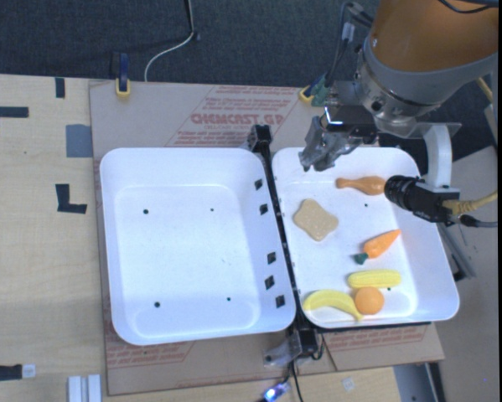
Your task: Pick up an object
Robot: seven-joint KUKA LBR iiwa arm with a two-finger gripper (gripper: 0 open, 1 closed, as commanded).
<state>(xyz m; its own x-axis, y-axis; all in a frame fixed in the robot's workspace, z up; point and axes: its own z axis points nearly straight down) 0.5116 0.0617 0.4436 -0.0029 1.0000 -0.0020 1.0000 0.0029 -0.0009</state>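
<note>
My gripper (319, 153) hangs over the far left corner of the right bin (426, 304), with nothing visible between its fingers. Below it in that bin lie a tan slice of bread (316, 220), a drumstick (361, 184), a carrot (381, 243), a corn cob (375, 280), an orange (369, 301) and a banana (332, 303). The bread is the nearest item to the gripper, a little toward the front. The arm's orange band and grey wrist fill the upper right.
The left bin (183, 241) sits beside the right one, split by a ridge with black clips (271, 224). A black cylinder with a cable (418, 198) juts over the right bin's right rim. Cardboard lies under both bins.
</note>
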